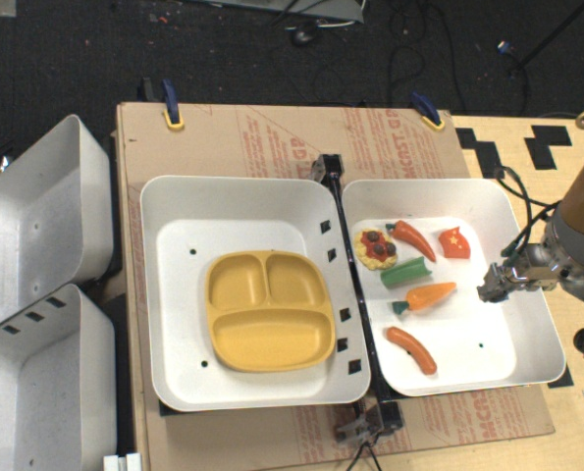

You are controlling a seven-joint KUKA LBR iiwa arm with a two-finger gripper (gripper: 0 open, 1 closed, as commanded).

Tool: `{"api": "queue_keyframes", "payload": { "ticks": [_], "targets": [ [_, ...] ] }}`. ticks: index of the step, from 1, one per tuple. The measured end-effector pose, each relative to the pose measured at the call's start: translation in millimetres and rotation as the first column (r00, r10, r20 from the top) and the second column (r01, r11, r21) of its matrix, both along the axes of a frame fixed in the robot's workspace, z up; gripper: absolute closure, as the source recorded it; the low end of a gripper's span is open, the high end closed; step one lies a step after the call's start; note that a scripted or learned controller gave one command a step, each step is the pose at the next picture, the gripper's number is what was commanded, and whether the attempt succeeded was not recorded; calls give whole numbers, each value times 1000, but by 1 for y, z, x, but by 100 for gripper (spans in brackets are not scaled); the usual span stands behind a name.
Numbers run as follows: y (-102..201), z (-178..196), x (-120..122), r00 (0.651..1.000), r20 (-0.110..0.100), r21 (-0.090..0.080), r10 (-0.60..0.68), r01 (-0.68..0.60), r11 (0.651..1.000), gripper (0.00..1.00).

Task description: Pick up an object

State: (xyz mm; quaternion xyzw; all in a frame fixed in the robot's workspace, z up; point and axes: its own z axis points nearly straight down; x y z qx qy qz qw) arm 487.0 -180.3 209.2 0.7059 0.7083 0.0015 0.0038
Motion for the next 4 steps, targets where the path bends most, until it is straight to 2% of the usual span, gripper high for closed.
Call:
{"api": "queue_keyframes", "payload": {
  "ticks": [1,2,3,4],
  "targets": [
    [0,40,2,1000,-1,0,0,0,1000,100],
    [51,47,5,1000,-5,4,5,-5,1000,100],
    [101,31,7,1000,-9,6,4,-4,1000,100],
    [165,33,12,1000,-7,5,6,-6,1000,100]
  ]
}}
